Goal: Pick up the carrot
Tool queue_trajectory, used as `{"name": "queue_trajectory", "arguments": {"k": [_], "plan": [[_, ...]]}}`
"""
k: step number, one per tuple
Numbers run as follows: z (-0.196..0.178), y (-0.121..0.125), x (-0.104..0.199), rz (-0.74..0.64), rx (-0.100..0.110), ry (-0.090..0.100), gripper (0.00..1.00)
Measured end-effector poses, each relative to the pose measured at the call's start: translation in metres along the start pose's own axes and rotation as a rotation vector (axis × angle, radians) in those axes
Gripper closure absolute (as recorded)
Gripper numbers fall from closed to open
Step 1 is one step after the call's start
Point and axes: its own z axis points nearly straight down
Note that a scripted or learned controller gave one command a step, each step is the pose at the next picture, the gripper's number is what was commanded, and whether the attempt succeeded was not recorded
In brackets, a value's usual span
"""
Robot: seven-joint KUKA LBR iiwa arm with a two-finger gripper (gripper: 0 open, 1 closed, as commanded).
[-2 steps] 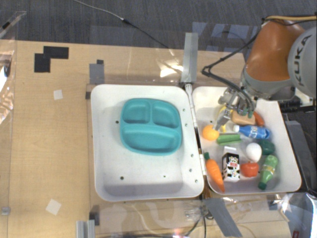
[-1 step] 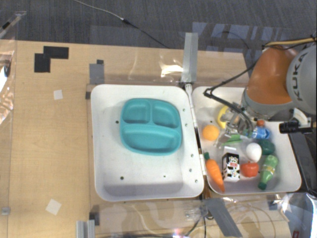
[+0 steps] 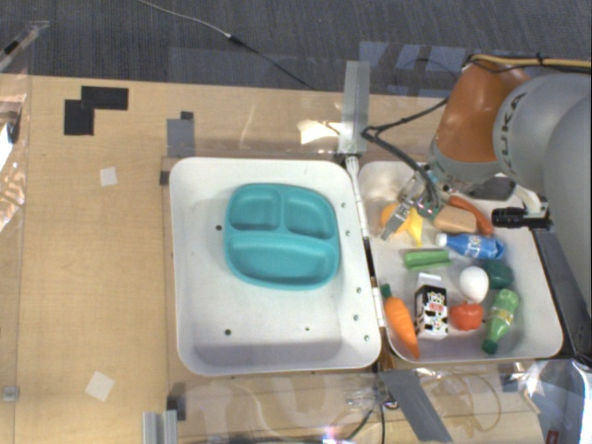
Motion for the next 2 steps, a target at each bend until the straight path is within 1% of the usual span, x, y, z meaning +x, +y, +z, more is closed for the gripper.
{"name": "queue_trajectory", "arguments": {"k": [1, 2], "plan": [[0.0, 0.002, -0.001, 0.357, -0.001, -0.003, 0.0], [-0.017, 0.006, -0.005, 0.348, -0.011, -0.016, 1.0]]}}
